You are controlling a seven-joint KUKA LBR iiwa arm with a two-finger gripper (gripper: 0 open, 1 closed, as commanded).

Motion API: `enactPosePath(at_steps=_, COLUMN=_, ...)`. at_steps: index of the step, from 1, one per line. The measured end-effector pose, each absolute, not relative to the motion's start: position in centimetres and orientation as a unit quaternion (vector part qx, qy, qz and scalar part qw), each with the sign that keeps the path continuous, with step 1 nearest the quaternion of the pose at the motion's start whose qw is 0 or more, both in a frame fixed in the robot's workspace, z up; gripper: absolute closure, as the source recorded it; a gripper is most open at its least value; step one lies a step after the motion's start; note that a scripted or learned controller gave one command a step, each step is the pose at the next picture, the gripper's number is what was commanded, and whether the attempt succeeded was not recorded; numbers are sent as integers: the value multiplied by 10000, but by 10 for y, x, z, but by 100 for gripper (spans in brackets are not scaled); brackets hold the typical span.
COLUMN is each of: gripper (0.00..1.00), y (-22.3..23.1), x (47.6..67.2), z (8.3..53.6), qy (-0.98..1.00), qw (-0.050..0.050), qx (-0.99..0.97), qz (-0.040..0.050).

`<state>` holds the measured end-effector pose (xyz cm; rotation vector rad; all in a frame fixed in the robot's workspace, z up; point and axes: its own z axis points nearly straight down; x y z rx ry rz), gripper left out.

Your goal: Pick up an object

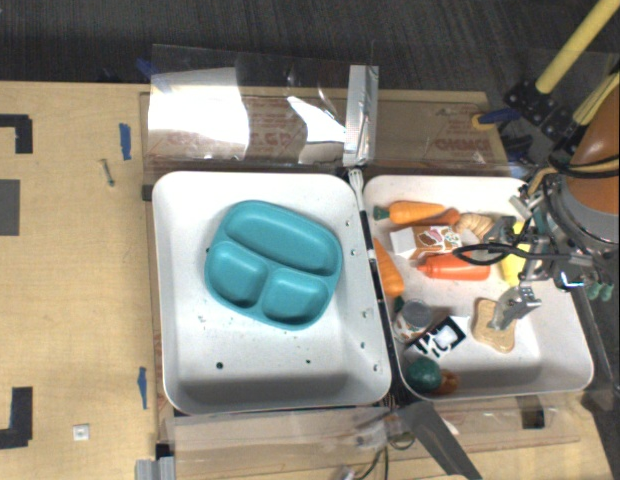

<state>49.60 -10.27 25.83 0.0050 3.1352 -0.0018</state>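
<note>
Poised low over the right-hand bin (580, 363), the gripper (510, 311) is seen just above a tan, flat, biscuit-like piece (493, 330); whether anything is clamped cannot be told at this slant. By size, the scene is headed by the two white bins set side by side, the left bin (190, 268) carrying a teal divided tray (273, 261) tilted across its middle. The grey arm (590, 218) is brought in from the right, hung with cables. In the right bin a heap of toy food is spread: a carrot (418, 211) along the far wall, a second orange vegetable (453, 266) laid roughly crosswise below it, a third orange piece (387, 270) pressed against the left wall, a printed packet (428, 239) between them, a small black-and-white tagged block (440, 338) and a dark green round item (424, 373) at the near edge. The tan piece is judged the likeliest target, since it lies directly beneath the gripper, just toward the near side. Its long axis is judged to run roughly from far to near, so a straight descent would seem sufficient, with little sideways correction called for. The yellow item (510, 268) behind the wrist is partly hidden and cannot be identified.
</note>
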Motion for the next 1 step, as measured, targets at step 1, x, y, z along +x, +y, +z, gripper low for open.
enactPosePath(at_steps=1, gripper=0, y=-130, x=555, z=109, qy=9987, qw=54, qx=513, qz=-5)
